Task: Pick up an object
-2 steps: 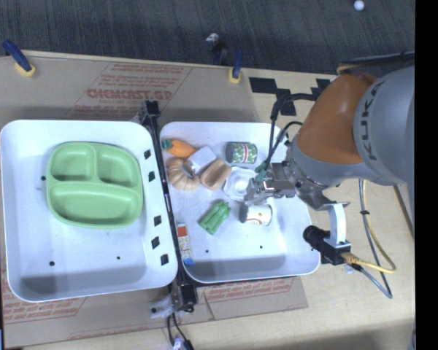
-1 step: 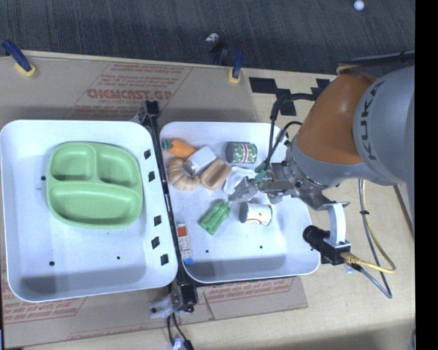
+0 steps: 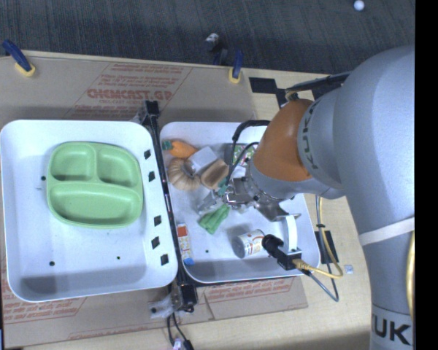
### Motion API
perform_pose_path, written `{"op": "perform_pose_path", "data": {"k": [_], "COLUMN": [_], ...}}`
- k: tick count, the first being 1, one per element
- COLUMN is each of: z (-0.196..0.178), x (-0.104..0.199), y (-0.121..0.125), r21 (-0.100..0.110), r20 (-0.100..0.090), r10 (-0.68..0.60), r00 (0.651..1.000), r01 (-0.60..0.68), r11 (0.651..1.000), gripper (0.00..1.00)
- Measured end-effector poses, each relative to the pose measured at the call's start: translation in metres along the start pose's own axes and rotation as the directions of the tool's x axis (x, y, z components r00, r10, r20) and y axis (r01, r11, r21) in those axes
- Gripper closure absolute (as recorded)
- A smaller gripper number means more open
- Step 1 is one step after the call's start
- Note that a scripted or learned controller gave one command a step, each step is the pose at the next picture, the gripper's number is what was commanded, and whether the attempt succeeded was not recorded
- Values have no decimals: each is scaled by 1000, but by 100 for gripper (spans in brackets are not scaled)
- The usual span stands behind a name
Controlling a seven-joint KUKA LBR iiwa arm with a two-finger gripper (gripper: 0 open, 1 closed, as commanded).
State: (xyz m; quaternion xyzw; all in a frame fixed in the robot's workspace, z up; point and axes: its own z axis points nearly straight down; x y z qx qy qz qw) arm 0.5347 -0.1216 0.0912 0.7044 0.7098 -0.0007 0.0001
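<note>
In right bin (image 3: 204, 268), gripper (image 3: 230, 195), finger state indiscernible, among crowding carrot (image 3: 179, 149), can (image 3: 248, 243), green piece (image 3: 214, 219); plate (image 3: 95, 183) in left bin (image 3: 22, 268).

A small can (image 3: 249, 243) lies on its side in the right bin (image 3: 204, 268), beside a green piece (image 3: 214, 219), bread rolls (image 3: 182, 172) and a carrot (image 3: 179, 149).

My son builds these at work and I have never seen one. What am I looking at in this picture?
One camera looks down at a slant on a bench with two white bins. The big grey shape with the orange band is a robot arm, reaching in from the right. Its claw is low over the right bin, among a jumble: a carrot, a green piece, a small can. Whether it holds anything cannot be told. The left bin holds a green divided plate.
</note>
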Motion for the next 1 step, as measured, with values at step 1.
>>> {"op": "perform_pose_path", "data": {"k": [1], "z": [-10], "x": [0], "y": [0], "r21": [4], "r20": [-1], "r10": [-4], "r00": [1000], "r01": [4], "r11": [1000], "gripper": [100]}}
